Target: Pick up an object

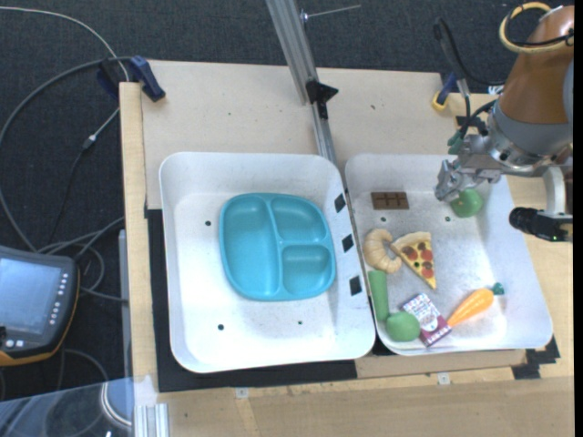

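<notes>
On the left half of the tabletop (pixel 237 107), the left bin (pixel 182 244) holds a blue divided plate (pixel 276 258) lying flat near its middle: smooth, wide and shallow, probably slippery and awkward for a pinch except at its rim.

The right bin (pixel 524 280) carries the smaller toys. A brown chocolate bar (pixel 389 200) lies flat near the bin's far left corner, thin and hard to get under. Nearer the front, a croissant (pixel 381 250) touches a pizza slice (pixel 418 258). Along the left wall a green vegetable (pixel 384 309) runs down to the front edge, just beside a small purple packet (pixel 426 318) and an orange carrot (pixel 474 305). All look like light, stiff plastic play food.

The jaws (pixel 458 187) hang by the far right part of this bin, right at a small green rounded object (pixel 467 203); whether they are open or closed on it I cannot tell. That piece seems light and hard but round, so it could squirt out; taking it across its widest middle looks safest.
</notes>
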Motion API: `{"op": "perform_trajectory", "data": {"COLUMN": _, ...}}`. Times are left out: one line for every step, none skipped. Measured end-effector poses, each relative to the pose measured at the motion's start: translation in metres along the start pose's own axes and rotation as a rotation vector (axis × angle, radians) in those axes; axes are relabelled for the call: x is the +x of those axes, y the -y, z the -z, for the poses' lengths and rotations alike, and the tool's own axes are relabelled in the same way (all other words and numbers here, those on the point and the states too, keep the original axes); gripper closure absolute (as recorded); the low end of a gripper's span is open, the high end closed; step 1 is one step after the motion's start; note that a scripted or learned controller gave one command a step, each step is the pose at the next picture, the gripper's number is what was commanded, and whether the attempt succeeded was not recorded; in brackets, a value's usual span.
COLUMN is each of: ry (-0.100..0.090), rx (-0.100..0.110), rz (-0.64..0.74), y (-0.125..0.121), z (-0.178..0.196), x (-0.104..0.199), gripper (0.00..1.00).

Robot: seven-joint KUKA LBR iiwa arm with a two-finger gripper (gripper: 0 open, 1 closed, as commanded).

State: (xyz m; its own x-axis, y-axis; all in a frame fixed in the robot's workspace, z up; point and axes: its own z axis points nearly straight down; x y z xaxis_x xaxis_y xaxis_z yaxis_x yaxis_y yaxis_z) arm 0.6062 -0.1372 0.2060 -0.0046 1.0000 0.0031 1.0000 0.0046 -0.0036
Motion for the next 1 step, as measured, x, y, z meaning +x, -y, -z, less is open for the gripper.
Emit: {"op": "perform_trajectory", "data": {"ry": -0.001, "rx": -0.001, "rz": 0.002, "y": 0.0225, "z": 0.0118, "x": 0.0532, "gripper": 1.0}}
